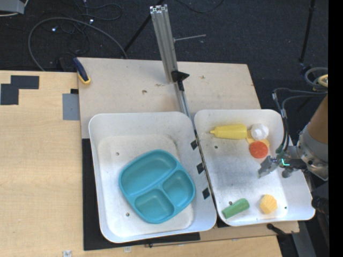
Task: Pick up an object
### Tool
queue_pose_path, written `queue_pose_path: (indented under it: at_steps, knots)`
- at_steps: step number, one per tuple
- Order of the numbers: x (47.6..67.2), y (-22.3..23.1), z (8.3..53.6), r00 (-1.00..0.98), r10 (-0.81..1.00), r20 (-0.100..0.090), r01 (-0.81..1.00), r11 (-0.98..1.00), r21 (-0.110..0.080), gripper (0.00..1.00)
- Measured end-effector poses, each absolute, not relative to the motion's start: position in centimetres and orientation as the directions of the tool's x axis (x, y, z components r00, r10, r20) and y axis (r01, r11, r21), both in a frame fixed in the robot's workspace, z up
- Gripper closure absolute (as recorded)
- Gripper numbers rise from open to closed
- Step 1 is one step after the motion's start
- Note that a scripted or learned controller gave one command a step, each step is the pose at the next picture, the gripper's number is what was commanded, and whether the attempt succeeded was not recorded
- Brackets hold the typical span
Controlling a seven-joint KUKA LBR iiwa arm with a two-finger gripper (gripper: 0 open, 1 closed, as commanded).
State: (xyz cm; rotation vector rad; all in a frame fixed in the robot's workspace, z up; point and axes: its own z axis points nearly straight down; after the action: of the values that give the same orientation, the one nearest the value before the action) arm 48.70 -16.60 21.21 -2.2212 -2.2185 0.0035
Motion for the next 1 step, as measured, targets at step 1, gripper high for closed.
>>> queue_pose_path:
  at_steps: [1]
  knots:
    - [48.74, -16.61, 21.27, 0.001, 1.000, 0.000, 1.000, -0.001, -0.002, 0.00]
